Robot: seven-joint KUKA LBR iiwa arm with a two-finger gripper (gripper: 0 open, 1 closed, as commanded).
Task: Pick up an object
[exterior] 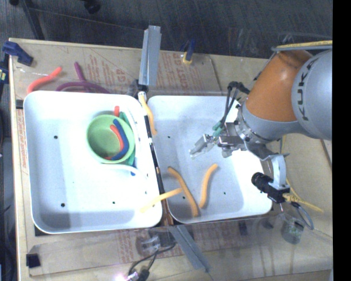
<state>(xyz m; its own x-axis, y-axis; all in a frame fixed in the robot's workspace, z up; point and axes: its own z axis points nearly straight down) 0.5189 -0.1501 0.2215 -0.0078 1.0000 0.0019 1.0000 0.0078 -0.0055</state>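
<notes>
Orange curved rubber strips catch my eye first: one [207,184] lies near the front of the right shallow white plastic bin [245,201], another longer one [183,191] just beside it toward the divider. Farther back my grey two-finger gripper [200,147] hangs over bare bin floor, well apart from both; I cannot tell how its fingers stand. Across the divider, the left white bin [52,174] holds a green plastic bowl [110,139].

"KUKA" on the arm [316,92]
</notes>
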